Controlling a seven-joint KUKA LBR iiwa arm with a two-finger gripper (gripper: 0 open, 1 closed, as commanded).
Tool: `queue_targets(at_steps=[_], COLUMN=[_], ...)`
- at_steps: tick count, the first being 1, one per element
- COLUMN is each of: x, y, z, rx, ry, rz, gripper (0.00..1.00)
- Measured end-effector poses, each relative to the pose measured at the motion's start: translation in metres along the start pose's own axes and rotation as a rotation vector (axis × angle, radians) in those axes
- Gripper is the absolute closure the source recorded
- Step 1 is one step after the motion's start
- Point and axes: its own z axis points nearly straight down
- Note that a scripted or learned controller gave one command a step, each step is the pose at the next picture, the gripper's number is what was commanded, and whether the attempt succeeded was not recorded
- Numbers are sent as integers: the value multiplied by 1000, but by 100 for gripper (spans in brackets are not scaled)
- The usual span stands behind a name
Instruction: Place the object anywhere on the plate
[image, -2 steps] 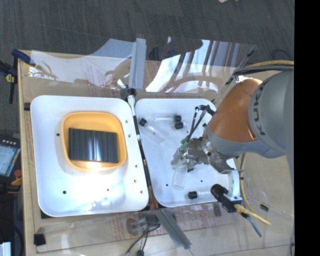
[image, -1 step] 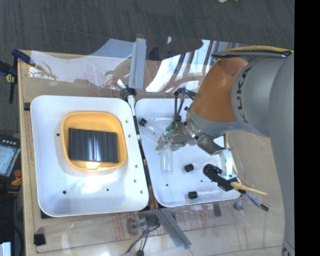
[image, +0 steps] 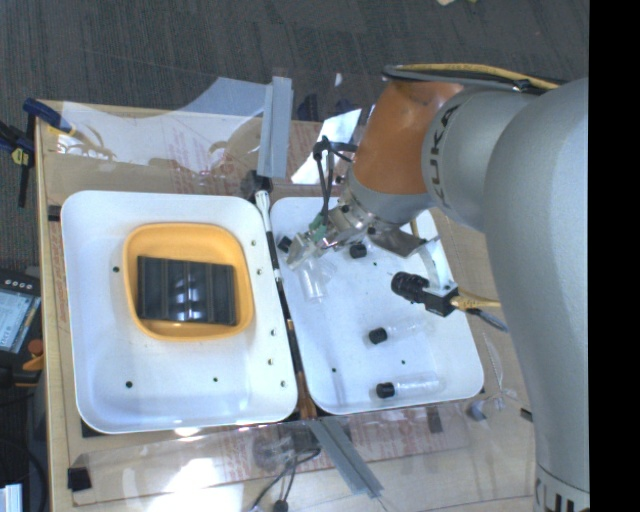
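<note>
Plate (image: 185, 241), yellow with rounded corners, sits in the upper half of the left bin (image: 150, 385). A dark rectangular block (image: 187, 290) with pale glints across it lies flat on the plate's middle, leaving the yellow rim bare all round.

The gripper (image: 315, 240) hangs over the far left corner of the right bin (image: 452, 348), close to the wall that the two bins share. It is well apart from the plate and the block. From this slant, with the wrist bulking above it, I cannot tell whether it is spread or pressed together, nor whether anything is pinched in it. The grey arm (image: 510, 160) comes in from the right and covers that bin's far right corner, with its orange band (image: 400, 140) just above the wrist.

Several small things lie loose on the right bin's floor. A clear tube (image: 412, 383) with a black cap rests along the near wall. A second clear tube (image: 395, 331), also black-capped, lies nearer the middle. A small black piece (image: 357, 250) sits just beside the gripper on its right, and another black piece (image: 283, 243) lies to its left, against the bin's wall; whether either touches the gripper cannot be made out.

Both bins rest side by side on the desk (image: 150, 150). A grey bar (image: 275, 125) lies on it beyond the gap between them.
</note>
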Motion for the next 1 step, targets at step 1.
queue_targets(at_steps=[1], x=[0], y=[0], z=[0], rx=[0], ry=[0], rz=[0], gripper=[0])
